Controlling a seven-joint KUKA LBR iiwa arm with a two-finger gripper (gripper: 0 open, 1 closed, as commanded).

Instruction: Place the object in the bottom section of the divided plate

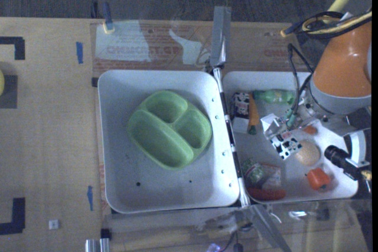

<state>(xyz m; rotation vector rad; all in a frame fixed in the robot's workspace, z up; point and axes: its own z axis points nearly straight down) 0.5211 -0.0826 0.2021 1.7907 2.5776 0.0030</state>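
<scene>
The arm reaches in from three o'clock, and its hand [290, 130] hangs low over the middle of the right bin [236, 82]. Clutter and glare hide it, so I cannot tell whether it has hold of anything. Just below the hand lies a small black-and-white object [287, 147], with a tan round object [307, 154] touching it at three o'clock and an orange piece [318, 179] toward five o'clock. The green divided plate [169, 128] sits bare in the middle of the left bin [118, 186], well apart at nine o'clock.

The crowding looks like the chief risk: the hand could close on two things or nudge a neighbour. Because the plate sits turned, a release could land in the wrong section.
</scene>
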